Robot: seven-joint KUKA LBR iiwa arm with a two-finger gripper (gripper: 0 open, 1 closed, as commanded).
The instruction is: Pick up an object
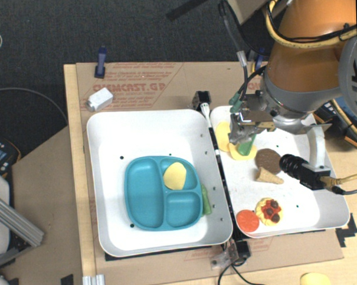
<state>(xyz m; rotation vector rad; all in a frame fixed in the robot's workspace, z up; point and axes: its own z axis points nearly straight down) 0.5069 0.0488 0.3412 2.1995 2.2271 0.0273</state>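
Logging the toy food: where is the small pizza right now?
The pizza lies in the right bin, near its front edge, beside a red disc.

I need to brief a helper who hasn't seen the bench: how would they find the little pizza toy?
Look in the right bin, along its near edge. The pizza toy sits there beside a flat red disc; it alone is yellow with dark red toppings.

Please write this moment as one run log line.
gripper: low in right bin, over yellow piece | teal tray: left bin
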